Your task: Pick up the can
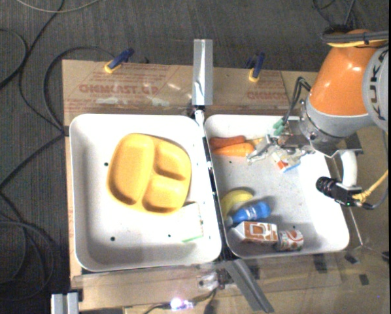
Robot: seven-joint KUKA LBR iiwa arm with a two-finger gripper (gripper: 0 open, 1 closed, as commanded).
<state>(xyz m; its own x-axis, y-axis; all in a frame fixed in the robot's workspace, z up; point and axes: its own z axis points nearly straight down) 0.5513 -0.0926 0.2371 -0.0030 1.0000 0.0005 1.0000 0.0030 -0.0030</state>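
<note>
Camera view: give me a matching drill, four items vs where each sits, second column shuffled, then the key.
Items:
1. yellow tray
2. carrot
3. can
4. gripper

Places:
A. near edge of the right bin, beside the small carton
B. far left corner of the right bin
C. over the far part of the right bin, right of the carrot
D. in the left bin

Pairs: 1-D, 2-B, 3-A, 4-C
</note>
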